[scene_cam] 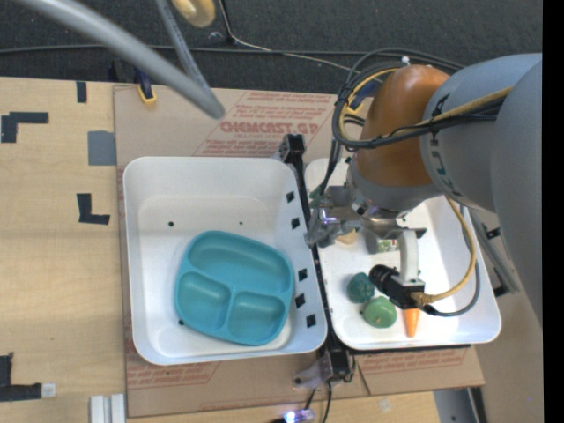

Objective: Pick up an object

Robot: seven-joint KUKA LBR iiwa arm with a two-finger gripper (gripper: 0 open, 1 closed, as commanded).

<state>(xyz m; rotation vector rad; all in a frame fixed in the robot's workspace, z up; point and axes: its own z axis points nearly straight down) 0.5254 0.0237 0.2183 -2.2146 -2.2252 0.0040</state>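
Robotics lab bench, grey arm [476, 139] trailing cables, two white bins [141, 236] on cardboard sheet [264, 122], taped markers

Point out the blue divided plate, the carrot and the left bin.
Blue divided plate [233, 286], camera view: the ridge between its compartments.
Carrot [411, 323], camera view: the middle of its orange body, in the right bin.
Left bin [145, 236], camera view: bare white floor near its left wall.

Wooden bench [53, 263] with black tape marks | cardboard sheet [264, 122] under the bins | dark floor [352, 7] behind
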